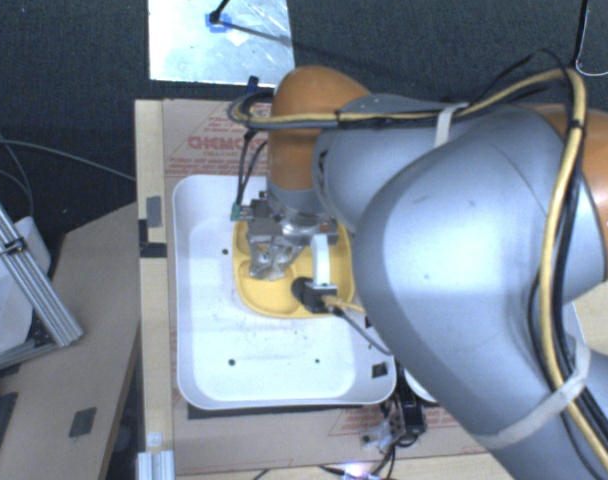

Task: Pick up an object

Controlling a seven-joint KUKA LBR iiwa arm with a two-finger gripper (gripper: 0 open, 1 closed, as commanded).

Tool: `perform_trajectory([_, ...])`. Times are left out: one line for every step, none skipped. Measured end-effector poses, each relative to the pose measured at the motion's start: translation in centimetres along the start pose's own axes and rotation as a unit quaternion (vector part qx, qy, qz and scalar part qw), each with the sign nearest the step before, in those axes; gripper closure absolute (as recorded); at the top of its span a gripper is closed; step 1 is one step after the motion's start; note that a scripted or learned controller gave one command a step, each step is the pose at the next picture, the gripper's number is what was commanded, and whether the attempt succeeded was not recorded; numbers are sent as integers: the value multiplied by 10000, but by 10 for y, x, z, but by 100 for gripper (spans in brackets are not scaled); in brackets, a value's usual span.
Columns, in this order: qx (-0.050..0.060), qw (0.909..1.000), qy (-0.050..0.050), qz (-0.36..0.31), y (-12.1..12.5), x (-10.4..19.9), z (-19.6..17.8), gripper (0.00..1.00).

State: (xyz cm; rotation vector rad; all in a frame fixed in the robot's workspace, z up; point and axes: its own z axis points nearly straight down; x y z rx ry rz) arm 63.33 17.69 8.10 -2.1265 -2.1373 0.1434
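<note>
A flat yellow object [269,296] lies in the middle of the left white bin [214,368]. My gripper [271,261] is down on the yellow object's upper part, at or just above its surface. The gripper's metal body hides the spot where it meets the object, so a hold cannot be made out. The big grey arm with its orange band [309,118] reaches in from the right and hides the bin's right side.
The bin rests on a cardboard sheet [199,143]. A silver foil sheet [219,23] lies at the back. An aluminium frame [29,283] stands at the left on a tan bench. A small dark piece [379,370] sits near the bin's front right corner.
</note>
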Motion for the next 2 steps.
perform_trajectory([-812, 9966, -105, -9, -84, 35, 8, 100])
perform_trajectory([-870, 9961, -99, 37, -142, 40, 16, 100])
